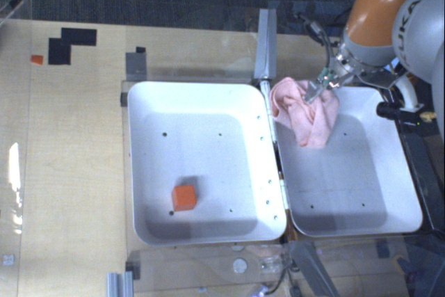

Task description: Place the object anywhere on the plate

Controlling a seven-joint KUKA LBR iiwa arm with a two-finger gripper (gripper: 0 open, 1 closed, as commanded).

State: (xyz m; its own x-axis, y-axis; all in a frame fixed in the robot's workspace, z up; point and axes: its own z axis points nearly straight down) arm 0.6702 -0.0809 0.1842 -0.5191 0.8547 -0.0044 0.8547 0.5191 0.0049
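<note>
Reaching in from the right, I hang over the far left corner of the right bin (361,219) with my jaws clenched on a pink cloth (306,115). The cloth is pinched at its upper edge between my fingers and droops down from them in loose folds, its left part draped over the rim where the two bins meet, its lower end hanging toward the right bin's floor. In the left bin (201,115), well apart from me, a small orange block (184,197) sits near the front left corner. Both bins rest side by side on the wooden bench (62,163).
</note>
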